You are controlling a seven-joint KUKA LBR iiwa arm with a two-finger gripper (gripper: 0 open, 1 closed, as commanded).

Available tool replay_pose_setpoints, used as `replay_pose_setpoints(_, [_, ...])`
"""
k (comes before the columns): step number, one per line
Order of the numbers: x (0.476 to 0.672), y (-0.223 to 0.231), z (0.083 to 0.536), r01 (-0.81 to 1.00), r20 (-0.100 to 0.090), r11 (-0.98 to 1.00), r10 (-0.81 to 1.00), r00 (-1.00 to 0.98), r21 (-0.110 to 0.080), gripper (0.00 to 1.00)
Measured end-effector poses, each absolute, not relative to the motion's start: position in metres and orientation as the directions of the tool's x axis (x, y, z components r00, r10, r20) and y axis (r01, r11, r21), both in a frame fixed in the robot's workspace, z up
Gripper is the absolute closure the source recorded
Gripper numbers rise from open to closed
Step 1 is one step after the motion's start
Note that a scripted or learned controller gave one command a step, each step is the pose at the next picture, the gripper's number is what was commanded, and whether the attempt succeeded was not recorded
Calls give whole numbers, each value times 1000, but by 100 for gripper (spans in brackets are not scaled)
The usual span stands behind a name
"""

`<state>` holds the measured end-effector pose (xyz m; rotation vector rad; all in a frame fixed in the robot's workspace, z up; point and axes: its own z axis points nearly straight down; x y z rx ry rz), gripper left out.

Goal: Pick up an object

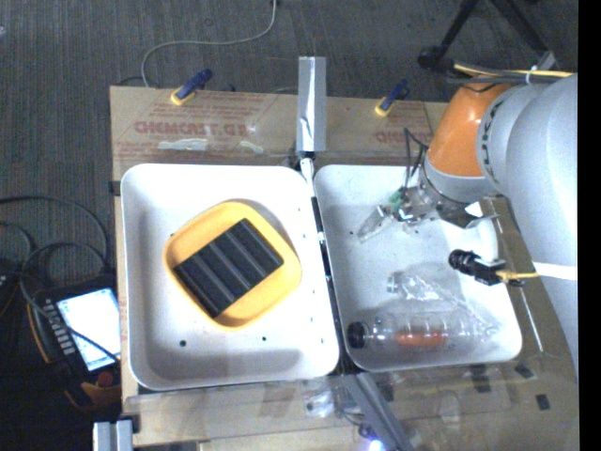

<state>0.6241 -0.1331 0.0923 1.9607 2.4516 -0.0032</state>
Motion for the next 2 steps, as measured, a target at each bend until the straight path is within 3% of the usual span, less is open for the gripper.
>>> replay_pose_setpoints(1, [515, -223, 119, 941, 0, 339, 941, -339, 0, 0])
replay_pose_setpoints(2, [504, -108, 92, 961, -7, 276, 961, -276, 15, 0])
